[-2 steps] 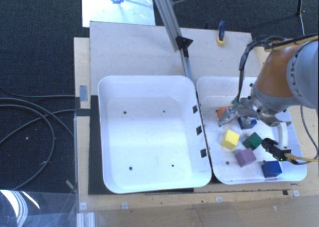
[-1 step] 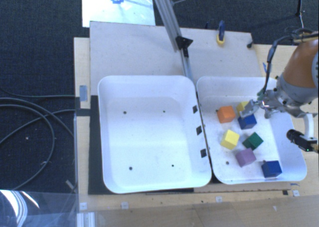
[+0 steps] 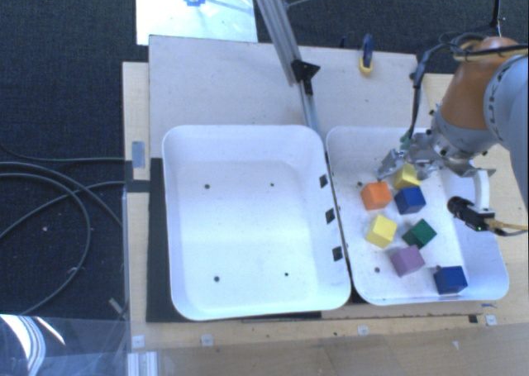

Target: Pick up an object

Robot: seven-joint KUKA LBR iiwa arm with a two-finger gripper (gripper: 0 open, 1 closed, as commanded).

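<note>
The gripper (image 3: 407, 164) is lowered over a yellow cube (image 3: 407, 176) in the right bin (image 3: 488, 283); how wide it is set cannot be told. The grasp seems underway; closing and lifting likely follow.

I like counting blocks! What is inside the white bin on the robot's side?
Seven blocks show in the right bin: two yellow, two blue, one orange, one green, one purple. The gripper hangs over the upper yellow block, hiding part of it and the floor beneath.
</note>
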